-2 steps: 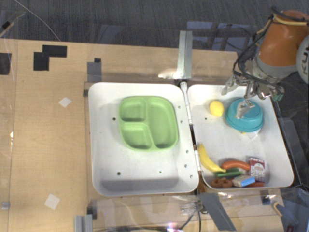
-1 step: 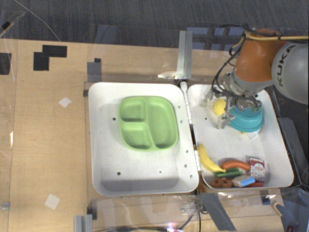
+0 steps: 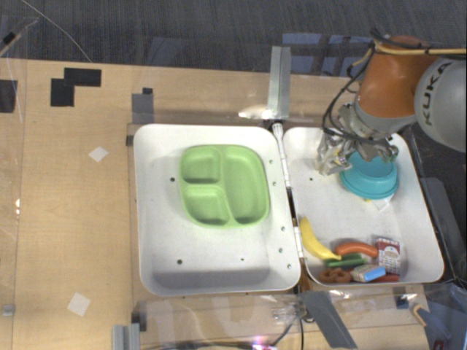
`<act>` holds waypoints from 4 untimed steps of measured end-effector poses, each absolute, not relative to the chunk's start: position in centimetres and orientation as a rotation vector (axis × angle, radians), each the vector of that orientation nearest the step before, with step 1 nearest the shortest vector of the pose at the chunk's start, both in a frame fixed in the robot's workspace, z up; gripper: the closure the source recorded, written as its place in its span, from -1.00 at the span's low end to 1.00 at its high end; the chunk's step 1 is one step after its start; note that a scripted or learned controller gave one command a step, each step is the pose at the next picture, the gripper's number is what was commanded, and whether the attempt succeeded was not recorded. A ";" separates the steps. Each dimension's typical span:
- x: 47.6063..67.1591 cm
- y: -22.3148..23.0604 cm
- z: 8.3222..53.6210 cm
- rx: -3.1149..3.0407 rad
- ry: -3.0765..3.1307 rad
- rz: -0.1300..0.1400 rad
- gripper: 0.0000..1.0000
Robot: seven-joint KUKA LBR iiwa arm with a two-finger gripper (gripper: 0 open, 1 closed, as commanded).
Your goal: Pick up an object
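Note:
My gripper (image 3: 355, 157) hangs low over the far part of the right bin (image 3: 419, 195), under the orange wrist band. It sits right at the far rim of an upside-down blue bowl (image 3: 372, 181) and partly covers it. Nothing can be seen held in it. A yellow banana (image 3: 315, 240) lies by the bin's left wall. In the near corner are a red sausage-like piece (image 3: 356, 249), a small red box (image 3: 388, 251), a blue block (image 3: 371, 273) and a brown pretzel shape (image 3: 336, 274).
The left bin (image 3: 157, 217) holds a green divided plate (image 3: 222, 184) in its middle. A metal post (image 3: 279, 86) stands at the far end of the ridge between the bins. The wooden bench (image 3: 66, 217) stretches off to the left.

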State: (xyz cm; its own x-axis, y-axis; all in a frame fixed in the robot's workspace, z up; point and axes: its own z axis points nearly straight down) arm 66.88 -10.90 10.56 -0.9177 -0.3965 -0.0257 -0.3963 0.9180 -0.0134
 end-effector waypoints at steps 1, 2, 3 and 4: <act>58.3 -7.7 20.2 -0.721 3.039 -0.008 1.00; 62.0 -16.4 19.5 -1.094 2.936 -0.007 1.00; 62.0 -16.2 19.5 -1.098 2.933 -0.005 -1.00; 65.3 -13.7 9.1 -1.286 2.849 -0.011 -1.00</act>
